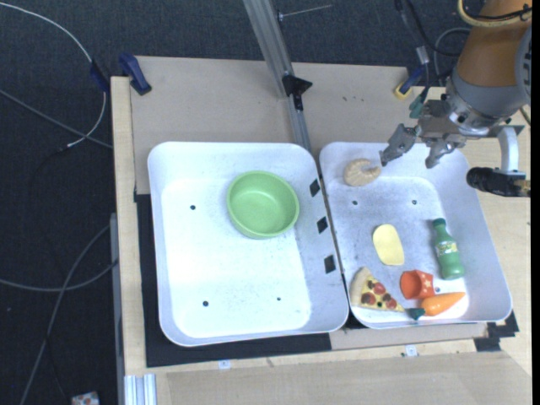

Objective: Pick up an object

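A light wooden bench stands on dark carpet and bears two shallow white bins side by side.

The nearest candidate for the pick is the tan bread-like piece [362, 173], which lies at the far left corner of the right bin [481, 251], close to the divider between the bins. It is flat, roughly oval, pale brown and slightly lumpy, and it rests well apart from the other toys.

The gripper [418, 148] hangs just right of this piece, above the bin's far rim. Its two fingers are spread apart, with nothing between them.

To do the step well, in my judgement:
1. Centre the spread fingers over the piece, shifting left.
2. Descend until the fingertips straddle its narrow axis; the low profile leaves little to grip.
3. Keep clear of the bin wall, which stands just beyond the piece.

Nearer the camera from the piece lie a yellow oval slice [388, 245], a green bottle [446, 249], a pizza slice [374, 291], a red pepper-like toy [413, 283] and a carrot [439, 303]. Left of the piece, in the left bin [181, 251], sits a green bowl [262, 203].
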You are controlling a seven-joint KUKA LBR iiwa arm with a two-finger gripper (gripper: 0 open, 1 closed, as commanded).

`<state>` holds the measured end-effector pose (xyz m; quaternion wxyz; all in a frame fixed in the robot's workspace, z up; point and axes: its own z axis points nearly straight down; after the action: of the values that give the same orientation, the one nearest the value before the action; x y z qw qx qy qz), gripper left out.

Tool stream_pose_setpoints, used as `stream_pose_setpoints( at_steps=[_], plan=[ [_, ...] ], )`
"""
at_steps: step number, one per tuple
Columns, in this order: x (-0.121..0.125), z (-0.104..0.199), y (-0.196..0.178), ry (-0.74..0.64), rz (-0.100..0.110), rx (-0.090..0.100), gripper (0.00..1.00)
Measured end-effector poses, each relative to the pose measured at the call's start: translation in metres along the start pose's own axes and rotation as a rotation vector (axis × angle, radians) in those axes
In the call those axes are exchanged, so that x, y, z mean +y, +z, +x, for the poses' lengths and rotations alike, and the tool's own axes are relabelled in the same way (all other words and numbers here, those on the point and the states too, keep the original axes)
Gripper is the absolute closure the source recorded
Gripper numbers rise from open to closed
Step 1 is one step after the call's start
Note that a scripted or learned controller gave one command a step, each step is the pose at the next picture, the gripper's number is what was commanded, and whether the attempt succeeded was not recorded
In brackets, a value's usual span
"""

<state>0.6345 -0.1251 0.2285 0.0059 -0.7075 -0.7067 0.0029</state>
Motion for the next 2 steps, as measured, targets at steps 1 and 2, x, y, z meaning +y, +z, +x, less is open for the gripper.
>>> stream_pose_setpoints(
  at_steps=[1, 2],
  plan=[
    [0.002, -0.001, 0.064, 0.0, 0.003, 0.0, 0.0],
    [0.005, -0.002, 0.126, 0.0, 0.001, 0.0, 0.0]
  ],
)
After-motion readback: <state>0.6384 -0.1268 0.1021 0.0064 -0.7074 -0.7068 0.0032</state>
